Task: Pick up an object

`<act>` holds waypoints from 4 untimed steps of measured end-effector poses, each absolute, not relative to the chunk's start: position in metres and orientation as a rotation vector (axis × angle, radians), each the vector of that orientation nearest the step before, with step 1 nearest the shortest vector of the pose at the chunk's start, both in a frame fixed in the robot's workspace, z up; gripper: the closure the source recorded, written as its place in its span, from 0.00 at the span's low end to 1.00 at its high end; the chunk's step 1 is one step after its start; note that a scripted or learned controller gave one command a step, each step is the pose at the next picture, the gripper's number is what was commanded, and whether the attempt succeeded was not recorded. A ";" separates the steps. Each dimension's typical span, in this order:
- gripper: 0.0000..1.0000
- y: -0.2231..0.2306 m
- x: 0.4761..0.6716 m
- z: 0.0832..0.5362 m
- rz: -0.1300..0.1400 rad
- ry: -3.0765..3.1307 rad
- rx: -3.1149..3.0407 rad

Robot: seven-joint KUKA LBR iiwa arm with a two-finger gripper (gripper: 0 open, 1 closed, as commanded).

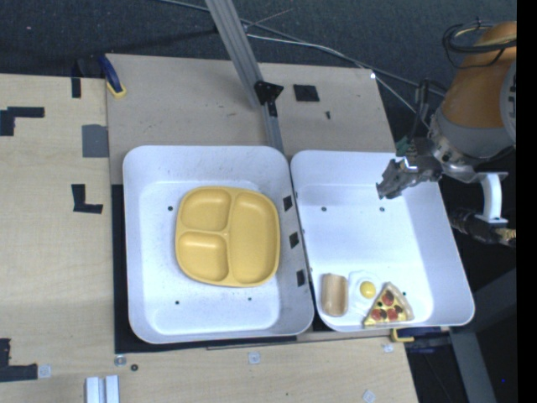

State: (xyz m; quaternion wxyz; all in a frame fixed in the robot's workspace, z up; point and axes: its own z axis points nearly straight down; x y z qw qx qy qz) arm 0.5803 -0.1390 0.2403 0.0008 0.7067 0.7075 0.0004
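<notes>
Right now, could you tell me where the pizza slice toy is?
The pizza slice toy lies in the right bin's near corner, just right of the fried egg toy and the bread slice.

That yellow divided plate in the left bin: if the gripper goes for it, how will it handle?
The yellow plate looks like moulded plastic, so probably stiff and light. It lies flat and wide in the left bin, so it likely slides rather than tips. Its glossy, rounded rim may slip from the gripper.
</notes>
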 end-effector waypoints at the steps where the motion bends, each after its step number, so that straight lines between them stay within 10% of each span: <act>1: 1.00 -0.085 0.604 0.240 0.001 2.230 2.214; 4: 1.00 0.066 0.648 0.213 -0.001 2.229 2.216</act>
